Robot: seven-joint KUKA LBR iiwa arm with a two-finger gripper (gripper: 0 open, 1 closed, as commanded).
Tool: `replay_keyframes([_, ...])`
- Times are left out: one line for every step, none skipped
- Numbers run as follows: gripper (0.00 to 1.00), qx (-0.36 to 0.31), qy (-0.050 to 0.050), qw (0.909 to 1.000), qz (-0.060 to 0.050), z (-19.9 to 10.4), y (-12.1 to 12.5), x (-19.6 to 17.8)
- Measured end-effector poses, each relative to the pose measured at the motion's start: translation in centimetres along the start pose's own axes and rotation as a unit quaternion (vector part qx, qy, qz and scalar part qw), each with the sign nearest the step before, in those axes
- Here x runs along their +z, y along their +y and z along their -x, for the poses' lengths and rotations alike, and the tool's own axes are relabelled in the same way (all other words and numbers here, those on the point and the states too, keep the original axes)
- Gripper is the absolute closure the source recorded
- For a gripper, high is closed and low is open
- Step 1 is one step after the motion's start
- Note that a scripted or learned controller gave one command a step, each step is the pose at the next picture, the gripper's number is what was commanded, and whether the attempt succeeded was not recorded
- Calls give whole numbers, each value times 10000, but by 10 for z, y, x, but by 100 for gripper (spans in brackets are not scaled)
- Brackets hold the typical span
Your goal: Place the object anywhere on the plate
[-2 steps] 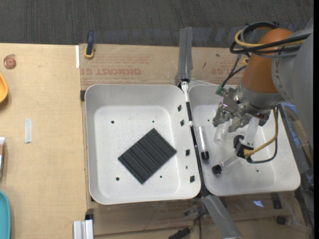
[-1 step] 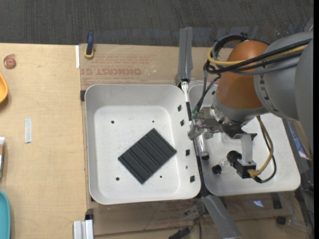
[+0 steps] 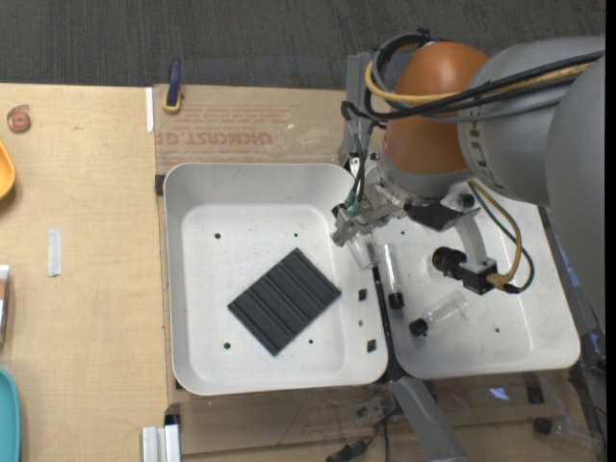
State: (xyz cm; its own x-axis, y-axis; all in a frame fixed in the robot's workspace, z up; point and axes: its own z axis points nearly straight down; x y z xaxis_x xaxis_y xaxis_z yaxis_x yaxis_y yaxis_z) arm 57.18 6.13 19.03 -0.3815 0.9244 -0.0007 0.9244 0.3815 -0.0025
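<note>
The arm point(image 3: 500, 94) is being held over the bins' shared rim; whether the gripper point(image 3: 371, 243) is open or closed cannot be told. A small clear object point(image 3: 445, 308) is lying right-near of it in the right bin point(image 3: 539, 340), while the dark ribbed plate point(image 3: 285, 299) is lying left-near, long axis diagonal.

— What do we see in the left bin point(image 3: 183, 287)?
— We see the plate point(image 3: 285, 300). It is dark grey, flat and square, with lines across its top. It lies turned like a diamond, near the middle of the bin floor, a bit to the right
</note>
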Motion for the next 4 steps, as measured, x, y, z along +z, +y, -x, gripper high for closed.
replay_keyframes([100,-2618,1,9651,6,-5,-24,-1])
replay_keyframes([0,-2618,0,9651,7,-5,-24,-1])
replay_keyframes([0,-2684,-4,9633,13,-12,62,-1])
replay_keyframes([100,-2662,-12,9639,21,-10,62,-10])
